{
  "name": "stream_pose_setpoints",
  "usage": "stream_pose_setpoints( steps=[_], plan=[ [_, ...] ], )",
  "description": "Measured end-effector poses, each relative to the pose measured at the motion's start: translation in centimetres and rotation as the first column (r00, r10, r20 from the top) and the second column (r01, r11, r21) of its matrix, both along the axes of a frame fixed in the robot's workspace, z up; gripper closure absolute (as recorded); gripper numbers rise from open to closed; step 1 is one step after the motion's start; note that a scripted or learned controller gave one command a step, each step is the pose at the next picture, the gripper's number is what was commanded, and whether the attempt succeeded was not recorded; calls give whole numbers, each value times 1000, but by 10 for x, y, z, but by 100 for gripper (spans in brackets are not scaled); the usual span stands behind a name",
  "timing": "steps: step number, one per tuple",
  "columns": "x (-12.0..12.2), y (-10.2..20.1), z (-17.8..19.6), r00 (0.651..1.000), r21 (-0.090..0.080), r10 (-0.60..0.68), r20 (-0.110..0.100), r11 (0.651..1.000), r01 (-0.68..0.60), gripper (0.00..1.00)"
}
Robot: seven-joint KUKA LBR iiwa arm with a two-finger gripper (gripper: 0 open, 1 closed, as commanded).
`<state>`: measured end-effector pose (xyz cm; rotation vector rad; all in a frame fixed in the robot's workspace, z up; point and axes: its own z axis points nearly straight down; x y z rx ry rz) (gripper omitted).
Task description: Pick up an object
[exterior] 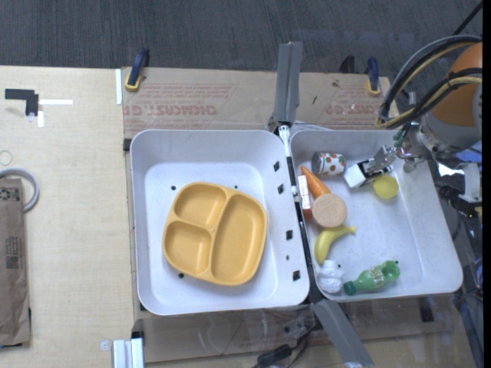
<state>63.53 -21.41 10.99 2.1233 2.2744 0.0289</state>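
Observation:
The right bin (430, 236) holds a spotted small can (329, 162), an orange carrot (314, 182), a tan round disc (329, 210), a banana (331, 241), a small white figure (330, 275), a green bottle (374, 277) and a yellow ball (385, 188). My gripper (377, 165) reaches in from the right and hangs low over the bin's back part, just above the yellow ball. A small white piece (354, 175) lies at its tip, and I cannot tell if they touch.
The left bin (146, 205) holds a yellow divided plate (216, 233). A grey divider (288, 90) stands between the bins at the back. Cables and the arm's orange band (460, 98) crowd the right side. A brown bag (14, 259) lies far left.

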Motion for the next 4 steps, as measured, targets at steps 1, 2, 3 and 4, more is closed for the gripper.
stream_pose_setpoints(
  steps=[1,2,3,4],
  plan=[
    [-7,-6,-1,980,-5,199,-1,980,-199,0],
    [-15,-8,-1,938,-13,347,-5,938,-347,0],
    [-33,1,-1,924,-17,382,-7,924,-382,0],
    [-61,-9,-2,943,-11,333,-7,943,-333,0]
  ],
)
